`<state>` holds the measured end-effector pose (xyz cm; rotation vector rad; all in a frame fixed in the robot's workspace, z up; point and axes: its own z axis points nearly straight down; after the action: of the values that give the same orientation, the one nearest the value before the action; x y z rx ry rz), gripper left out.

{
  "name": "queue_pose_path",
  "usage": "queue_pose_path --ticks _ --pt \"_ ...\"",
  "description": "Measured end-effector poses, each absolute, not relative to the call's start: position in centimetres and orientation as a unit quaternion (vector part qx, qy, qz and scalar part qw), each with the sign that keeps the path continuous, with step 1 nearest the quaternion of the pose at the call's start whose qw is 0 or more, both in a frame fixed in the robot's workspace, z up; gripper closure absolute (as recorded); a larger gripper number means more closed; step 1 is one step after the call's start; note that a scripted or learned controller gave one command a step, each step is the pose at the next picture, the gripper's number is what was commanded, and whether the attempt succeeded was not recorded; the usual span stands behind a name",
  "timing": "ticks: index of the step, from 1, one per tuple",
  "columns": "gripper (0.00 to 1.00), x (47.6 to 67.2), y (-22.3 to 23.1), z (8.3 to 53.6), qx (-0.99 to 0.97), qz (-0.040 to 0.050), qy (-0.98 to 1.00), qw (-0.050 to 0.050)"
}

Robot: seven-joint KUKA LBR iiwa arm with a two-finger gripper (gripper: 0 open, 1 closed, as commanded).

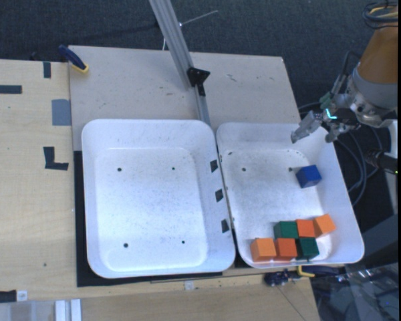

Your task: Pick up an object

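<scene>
A pale wooden surface (27,199) fills the left side, marked with a few dark tape pieces, and a small blue and yellow tool (73,58) lies near its far edge. Next comes a shallow white plastic bin (147,136) with rounded corners, its floor speckled with fine dark flecks. A slim grey metal pole (174,35) slants down from the top of the view and ends at the gap between this bin and its neighbour.

The second shallow white plastic bin (254,139) sits just beside the first, touching along the long edge. In it, a small blue cube (309,176) rests alone near the far right side. Well apart from it, at the near edge, a cluster of orange and dark green cubes (293,239) lies packed together, touching one another.

At the far right, the grey robot arm with an orange band (381,52) reaches in. Its claw (317,131) hangs over the far right rim of the second bin, above and beyond the blue cube. Its two fingers stand spread apart with nothing between them.
</scene>
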<state>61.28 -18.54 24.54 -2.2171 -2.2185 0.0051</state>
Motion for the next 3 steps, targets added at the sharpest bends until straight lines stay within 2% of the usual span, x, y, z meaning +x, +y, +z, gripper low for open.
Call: queue_pose_path --ticks 1,3 --pt "0.0 61.4 -18.5 24.9 -0.706 0.0007 -0.708 0.0" --pt "0.0 62.2 -17.8 13.0 -0.706 0.0023 -0.708 0.003"
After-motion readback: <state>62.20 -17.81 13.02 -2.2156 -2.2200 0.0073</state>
